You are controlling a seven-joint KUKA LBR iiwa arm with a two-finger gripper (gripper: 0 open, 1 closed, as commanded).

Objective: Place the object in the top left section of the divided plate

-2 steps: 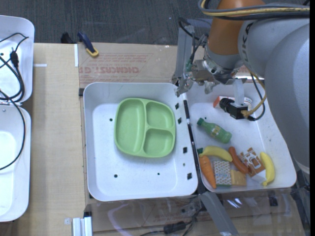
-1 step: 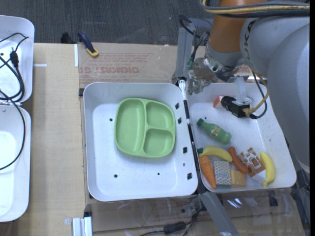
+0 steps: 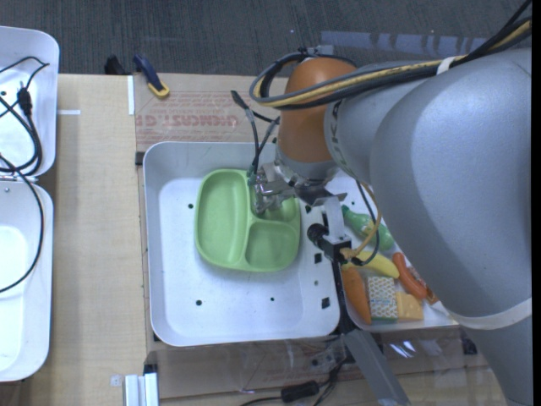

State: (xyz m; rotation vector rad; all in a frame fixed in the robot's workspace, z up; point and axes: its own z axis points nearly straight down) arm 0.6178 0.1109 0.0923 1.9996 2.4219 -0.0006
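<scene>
A light green divided plate (image 3: 224, 222) lies in the left white bin (image 3: 169, 311). It has one large section on its left and two smaller sections on its right. My gripper (image 3: 267, 194) hangs low over the plate's upper right section, at the ridge between the sections. The wrist and cables hide what is under it, and I cannot make out any object held there. The grey arm with its orange band (image 3: 308, 100) reaches in from the right.
The right bin (image 3: 353, 315), largely covered by the arm, holds several toy foods, among them a yellow banana (image 3: 380, 265), an orange carrot (image 3: 355, 293) and a green piece (image 3: 359, 221). A blue and yellow tool (image 3: 150, 76) lies on the bench behind the bins.
</scene>
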